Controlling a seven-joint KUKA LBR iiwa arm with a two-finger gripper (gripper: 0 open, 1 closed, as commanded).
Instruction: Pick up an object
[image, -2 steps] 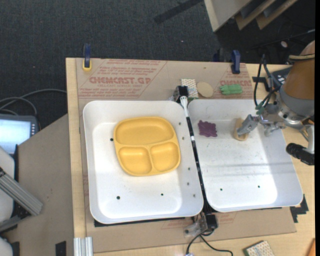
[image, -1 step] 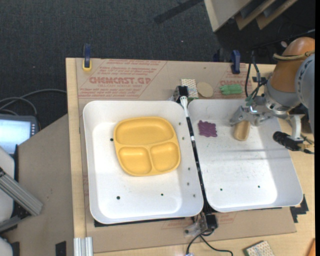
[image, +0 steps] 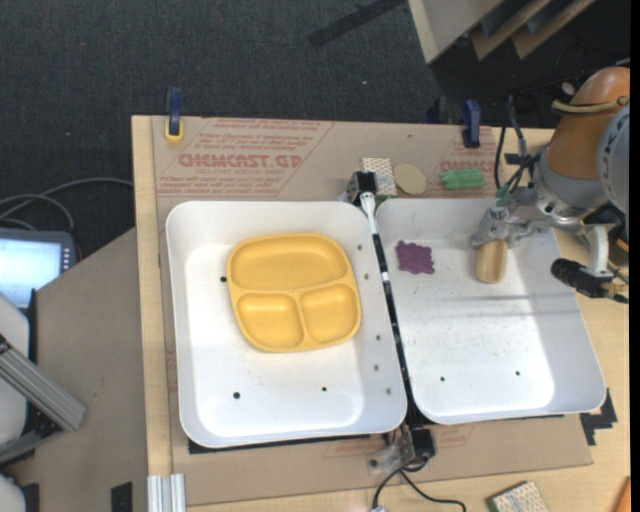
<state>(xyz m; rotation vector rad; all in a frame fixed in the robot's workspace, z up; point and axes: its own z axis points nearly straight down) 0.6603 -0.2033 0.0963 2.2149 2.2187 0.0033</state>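
Camera view, slanted down over bench: gripper (image: 497, 232) low over far end of right bin (image: 560, 395), arm entering from right edge. Tan cylinder (image: 489, 262), maybe cork or wood, upright directly beneath the metal fingers, its top meeting or hidden by the fingertips. Cannot tell whether the cylinder sits between them, and cannot tell whether they are spread or pressed together. Purple flat knobbly piece (image: 415, 257) on the bin floor just left of gripper, apart from the cylinder. Green object (image: 462, 179) and round tan disc (image: 409, 179) on the brown board beyond the gripper, outside both bins. Left bin (image: 200, 390) well left of gripper, bearing yellow three-compartment plate (image: 294, 291) lying flat near its middle. Black cable (image: 375, 235) along the seam between the bins. Blue clamps (image: 175, 103) on far board edge.
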